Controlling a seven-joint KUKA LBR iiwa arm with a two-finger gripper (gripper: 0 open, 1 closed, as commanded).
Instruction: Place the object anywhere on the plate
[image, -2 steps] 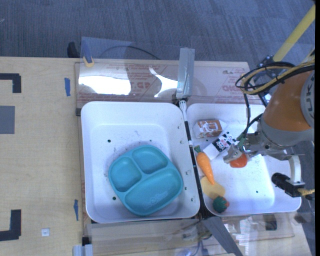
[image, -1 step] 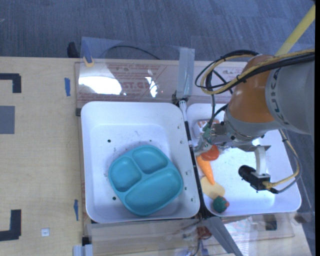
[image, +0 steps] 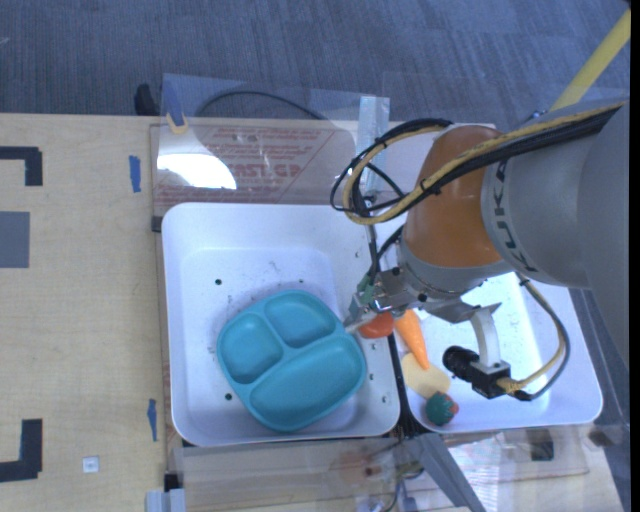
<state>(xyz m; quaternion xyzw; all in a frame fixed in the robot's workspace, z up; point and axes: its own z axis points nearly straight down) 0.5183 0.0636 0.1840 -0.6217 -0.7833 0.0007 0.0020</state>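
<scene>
Hanging low over the carrot (image: 410, 338) with the plate (image: 292, 358) just off to its side, the gripper (image: 372, 310) looks mid-pickup, though its grip can't be made out.

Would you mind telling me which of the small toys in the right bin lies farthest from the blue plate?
The green ball, at the bin's near edge. The carrot and the yellow piece both lie closer to the plate.
</scene>
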